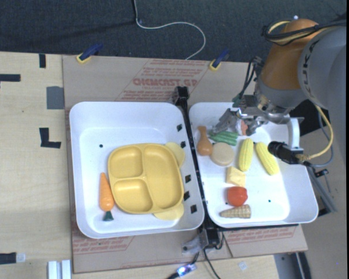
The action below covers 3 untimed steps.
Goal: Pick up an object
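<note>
My gripper (239,124) hangs over the back of the right bin (291,205), its fingers spread apart and pointing down. Just below them lies a green vegetable (224,137), and a small red-orange piece (243,128) shows between the fingers; I cannot tell whether it is gripped. Close by are a brown drumstick (203,142), a round beige bun (223,154), two corn cobs (245,154) (266,157), a yellow cheese wedge (237,176), a red tomato (237,196) and a tan cone (237,213).
The left bin (87,127) holds a yellow divided plate (145,178) resting on flat yellow pieces (176,151), with an orange carrot (106,194) to its left. The bins meet at a black-clipped wall (192,156). A black cable fitting (282,151) hangs over the right bin's far side.
</note>
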Motion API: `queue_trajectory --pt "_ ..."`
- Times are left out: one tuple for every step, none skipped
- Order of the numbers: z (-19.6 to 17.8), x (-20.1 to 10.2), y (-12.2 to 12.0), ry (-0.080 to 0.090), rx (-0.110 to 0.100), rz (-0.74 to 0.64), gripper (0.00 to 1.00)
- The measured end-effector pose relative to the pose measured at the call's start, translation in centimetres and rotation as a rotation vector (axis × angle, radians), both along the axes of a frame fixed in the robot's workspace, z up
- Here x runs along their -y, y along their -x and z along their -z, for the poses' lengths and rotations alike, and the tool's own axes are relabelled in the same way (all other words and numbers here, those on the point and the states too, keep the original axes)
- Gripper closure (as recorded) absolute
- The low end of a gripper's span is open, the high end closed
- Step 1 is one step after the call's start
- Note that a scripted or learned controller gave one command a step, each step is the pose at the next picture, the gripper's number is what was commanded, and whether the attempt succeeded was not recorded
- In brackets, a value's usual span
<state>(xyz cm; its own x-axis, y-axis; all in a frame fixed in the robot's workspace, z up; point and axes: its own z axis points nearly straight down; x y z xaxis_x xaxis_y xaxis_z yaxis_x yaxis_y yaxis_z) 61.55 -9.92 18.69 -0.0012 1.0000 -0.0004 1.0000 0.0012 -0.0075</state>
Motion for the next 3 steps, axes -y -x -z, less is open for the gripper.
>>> queue_trajectory --pt "5.7 0.9 -0.1 0.0 0.002 0.001 0.0" --pt "8.3 1.1 -0.6 0.004 0.025 0.001 0.0" --pt "7.7 0.9 -0.5 0.002 0.02 0.001 1.0"
